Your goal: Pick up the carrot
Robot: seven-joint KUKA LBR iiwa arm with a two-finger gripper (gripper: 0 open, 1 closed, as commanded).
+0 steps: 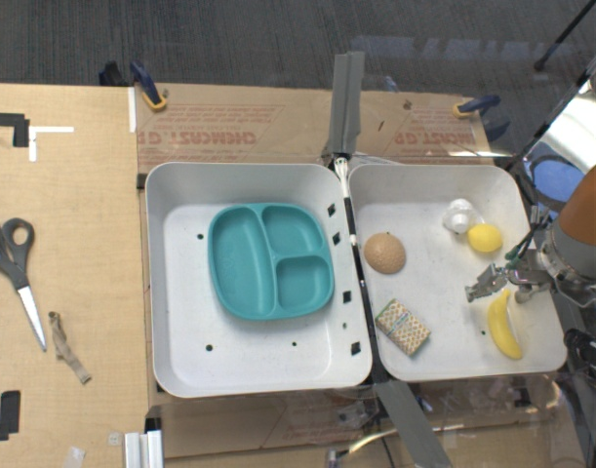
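1. Looking for the carrot in the right bin (532,198): I cannot tell where it lies; nothing there reads clearly as one.
2. Gripper (499,287), bare metal with dark parts, hangs at the bin's 4 o'clock side, just over the upper tip of a banana (503,331). Whether it is spread or pressed together cannot be told.
3. Banana: smooth, yellow, curved, lying lengthwise toward 6 o'clock, close to the bin's near corner.
4. At 12 o'clock from the gripper, a round, glossy yellow lemon (485,238); touching it at its 10 o'clock, a small white lumpy thing (458,214).
5. At 9 o'clock in the bin, a tan ball (384,253) with a rough, matte skin; at 6 o'clock from it, a flat rectangular packet (403,326) with a speckled print, lying tilted.
6. Left bin (171,291): shallow white plastic, holding a teal tray (272,260) with three compartments and rounded corners.
7. Scissors (15,266) lie on the brown bench at far 9 o'clock.
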